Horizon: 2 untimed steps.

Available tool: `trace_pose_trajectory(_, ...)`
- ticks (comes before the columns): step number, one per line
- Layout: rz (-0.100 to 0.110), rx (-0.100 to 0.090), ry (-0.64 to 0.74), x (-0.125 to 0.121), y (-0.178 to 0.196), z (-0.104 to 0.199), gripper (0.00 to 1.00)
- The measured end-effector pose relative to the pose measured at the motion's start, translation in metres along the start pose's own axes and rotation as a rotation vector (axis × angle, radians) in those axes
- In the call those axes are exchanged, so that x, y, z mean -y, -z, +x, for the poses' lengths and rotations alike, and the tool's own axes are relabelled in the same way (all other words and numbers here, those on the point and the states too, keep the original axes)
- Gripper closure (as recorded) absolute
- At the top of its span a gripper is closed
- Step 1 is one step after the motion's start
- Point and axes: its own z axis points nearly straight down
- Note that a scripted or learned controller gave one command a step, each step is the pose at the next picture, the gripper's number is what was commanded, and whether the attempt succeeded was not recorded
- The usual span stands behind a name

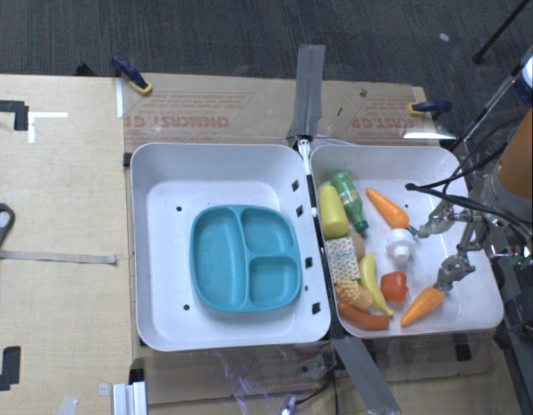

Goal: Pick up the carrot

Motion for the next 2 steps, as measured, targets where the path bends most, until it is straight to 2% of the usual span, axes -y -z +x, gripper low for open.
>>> trace_pose_trajectory(1,0.000,0.001,-0.184,-0.016,-0.102,-0.050,0.00)
trace_pose_trajectory(2,0.001,0.003,-0.396,-0.054,-0.101,-0.116,0.00)
